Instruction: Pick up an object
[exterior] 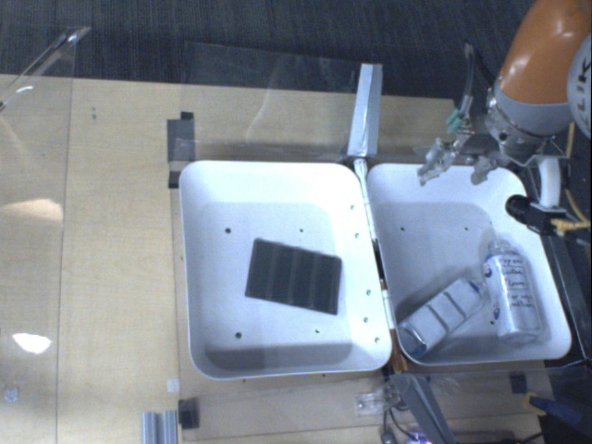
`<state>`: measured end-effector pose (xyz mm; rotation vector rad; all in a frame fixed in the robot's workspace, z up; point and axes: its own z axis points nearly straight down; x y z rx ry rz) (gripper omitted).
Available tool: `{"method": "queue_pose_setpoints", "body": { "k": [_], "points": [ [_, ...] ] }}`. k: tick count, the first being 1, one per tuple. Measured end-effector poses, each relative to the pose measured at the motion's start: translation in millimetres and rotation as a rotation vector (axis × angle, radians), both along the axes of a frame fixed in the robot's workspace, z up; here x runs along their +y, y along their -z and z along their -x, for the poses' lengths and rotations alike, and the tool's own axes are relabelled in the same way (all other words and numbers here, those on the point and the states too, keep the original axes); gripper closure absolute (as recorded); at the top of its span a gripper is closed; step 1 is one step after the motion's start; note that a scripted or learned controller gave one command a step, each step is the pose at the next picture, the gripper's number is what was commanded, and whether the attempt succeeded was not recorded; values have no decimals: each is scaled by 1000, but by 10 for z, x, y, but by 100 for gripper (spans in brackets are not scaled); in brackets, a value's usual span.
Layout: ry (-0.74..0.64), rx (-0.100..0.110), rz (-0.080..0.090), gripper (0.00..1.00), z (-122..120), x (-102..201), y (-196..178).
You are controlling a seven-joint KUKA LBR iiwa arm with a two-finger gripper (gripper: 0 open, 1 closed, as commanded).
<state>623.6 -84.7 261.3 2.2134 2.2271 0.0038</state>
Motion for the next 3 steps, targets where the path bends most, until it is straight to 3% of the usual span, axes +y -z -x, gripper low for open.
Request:
{"method": "queue_pose_setpoints", "body": {
  "k": [1, 2, 3],
  "points": [
    [77, 0, 0, 0, 120, 225, 603],
    [-159, -4, 2, 0, -292, 290, -240],
    [-99, -2, 1, 0, 74, -106, 243]
  ]
}}
